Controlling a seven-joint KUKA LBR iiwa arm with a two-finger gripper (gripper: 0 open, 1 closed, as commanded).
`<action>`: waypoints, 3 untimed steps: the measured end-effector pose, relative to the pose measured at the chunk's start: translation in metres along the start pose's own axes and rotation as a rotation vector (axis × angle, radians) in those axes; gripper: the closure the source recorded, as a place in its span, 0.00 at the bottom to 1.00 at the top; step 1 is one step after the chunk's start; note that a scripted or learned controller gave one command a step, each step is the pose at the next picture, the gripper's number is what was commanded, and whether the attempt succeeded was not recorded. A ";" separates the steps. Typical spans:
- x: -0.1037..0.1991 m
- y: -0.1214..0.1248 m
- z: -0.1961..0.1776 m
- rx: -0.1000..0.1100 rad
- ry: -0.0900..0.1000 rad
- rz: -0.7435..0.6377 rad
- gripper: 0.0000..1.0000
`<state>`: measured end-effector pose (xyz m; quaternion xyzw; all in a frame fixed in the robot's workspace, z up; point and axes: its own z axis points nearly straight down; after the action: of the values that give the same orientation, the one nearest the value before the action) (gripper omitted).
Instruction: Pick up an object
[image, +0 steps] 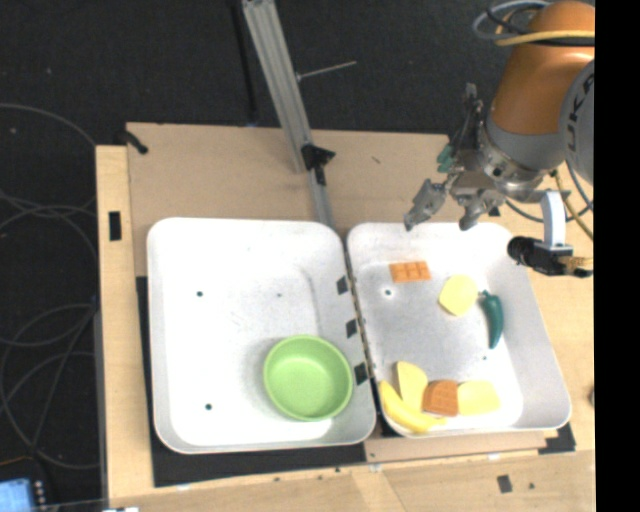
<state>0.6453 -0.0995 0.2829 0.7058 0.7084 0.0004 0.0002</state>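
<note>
Orange and grey arm: it reaches in from the right, and its gripper (446, 211) hangs above the far rim of the right bin (530, 330), clear of everything inside.
Fingers: spread apart, two dark tips pointing down and outward, with nothing between them.
Right bin contents: an orange waffle-patterned tile (409, 271) near the far left, a pale yellow round piece (458, 295) toward the middle, a teal pepper-shaped toy (492, 316) just right of that piece.
Near-edge cluster: a banana (401, 409), a yellow wedge (411, 379), an orange-brown block (440, 398) and a yellow slab (478, 397) lie touching or overlapping against the front wall.
Left bin (200, 260): it holds a green bowl (308, 376) near its front right corner.
Task thing: no single object is marked out; the waffle tile and the yellow round piece lie nearest below the gripper, each apart from its neighbours.
Done: judging from the layout, nothing; every object rests on a bin floor.
Left: choosing a target, descending, closing on it and lifting it free.
Likely easier pick: a lone piece in the open middle, since the front cluster is crowded against the wall.
</note>
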 end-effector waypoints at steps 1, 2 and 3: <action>0.000 0.000 0.000 0.000 0.000 0.000 0.00; 0.004 0.005 0.060 0.005 -0.003 0.000 0.00; 0.003 0.003 0.121 0.003 -0.002 0.004 0.00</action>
<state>0.6483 -0.0963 0.1623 0.7073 0.7069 -0.0015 -0.0002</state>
